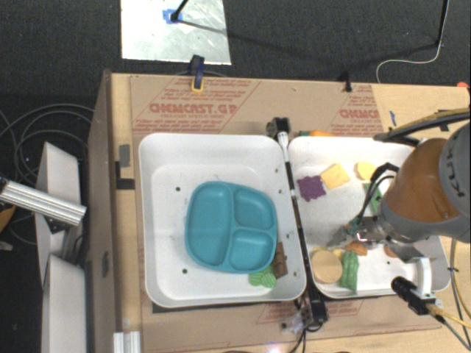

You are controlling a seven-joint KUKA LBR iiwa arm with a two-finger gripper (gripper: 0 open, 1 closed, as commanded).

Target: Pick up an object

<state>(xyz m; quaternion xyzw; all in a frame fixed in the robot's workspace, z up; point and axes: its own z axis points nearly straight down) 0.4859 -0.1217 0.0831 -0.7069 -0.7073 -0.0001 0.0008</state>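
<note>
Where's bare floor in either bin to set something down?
Left bin: bare strips left of and above the blue divided plate. Right bin: crowded, with the purple piece, yellow block, tan disc and the arm.

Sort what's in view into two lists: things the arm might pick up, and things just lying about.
For the job:
gripper, down in the right bin
purple piece
yellow block
round tan piece
green piece

Lying about:
blue divided plate in the left bin
small green piece and brown piece by that plate
cardboard sheet
</note>
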